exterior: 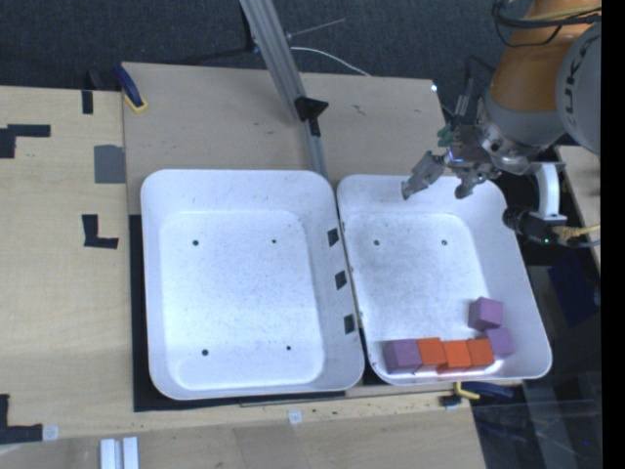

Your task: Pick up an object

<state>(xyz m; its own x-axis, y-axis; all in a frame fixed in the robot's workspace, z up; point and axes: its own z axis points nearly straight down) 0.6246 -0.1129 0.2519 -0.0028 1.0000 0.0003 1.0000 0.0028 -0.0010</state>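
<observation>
gripper (439,177): fingers apart, nothing between them, over right bin (508,252) far edge. purple blocks (485,313) and orange blocks (433,352): packed into near right corner. risk: bin walls may obstruct finger entry, causing a missed grasp.

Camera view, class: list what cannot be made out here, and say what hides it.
- Blocks: they sit packed in the right bin's near corner, so how many there are is uncertain.
- Arm: cut off by the view's top and right edges.
- Gripper: fingers spread, but too small for tip detail.
</observation>
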